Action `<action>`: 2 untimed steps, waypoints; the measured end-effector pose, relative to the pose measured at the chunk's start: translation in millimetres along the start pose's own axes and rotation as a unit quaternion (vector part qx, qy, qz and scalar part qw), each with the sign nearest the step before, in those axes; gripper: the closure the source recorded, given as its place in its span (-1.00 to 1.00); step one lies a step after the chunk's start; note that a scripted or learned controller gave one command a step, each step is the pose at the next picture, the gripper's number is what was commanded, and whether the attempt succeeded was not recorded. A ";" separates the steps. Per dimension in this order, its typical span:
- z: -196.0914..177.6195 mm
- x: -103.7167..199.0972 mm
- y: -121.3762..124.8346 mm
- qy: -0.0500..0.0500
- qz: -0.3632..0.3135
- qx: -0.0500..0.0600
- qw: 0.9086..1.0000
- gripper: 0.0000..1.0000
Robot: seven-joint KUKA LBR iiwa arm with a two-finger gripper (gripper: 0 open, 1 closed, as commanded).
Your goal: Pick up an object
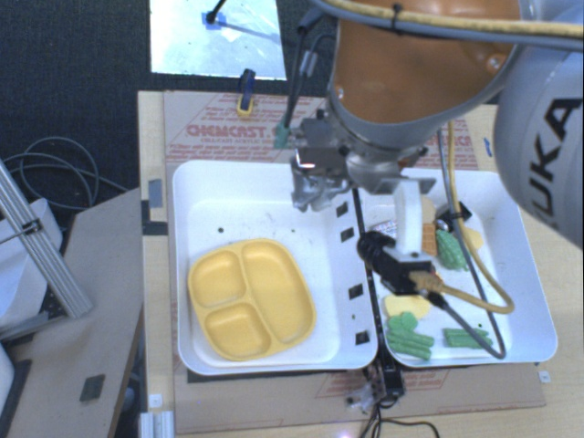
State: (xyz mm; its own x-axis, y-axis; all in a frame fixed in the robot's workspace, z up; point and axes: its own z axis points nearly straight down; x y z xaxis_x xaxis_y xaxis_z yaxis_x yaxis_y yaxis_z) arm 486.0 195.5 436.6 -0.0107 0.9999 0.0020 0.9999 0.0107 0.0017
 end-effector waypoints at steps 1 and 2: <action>8.3 -94.8 2.6 -0.002 0.009 0.000 1.000 1.00; 185.2 -49.5 -2.7 -0.002 0.003 0.008 1.000 1.00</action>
State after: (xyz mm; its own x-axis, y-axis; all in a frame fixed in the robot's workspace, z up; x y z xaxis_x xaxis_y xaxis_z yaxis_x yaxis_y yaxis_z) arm 484.2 146.4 251.3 -0.0044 1.0000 -0.0029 0.9999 0.0044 -0.0140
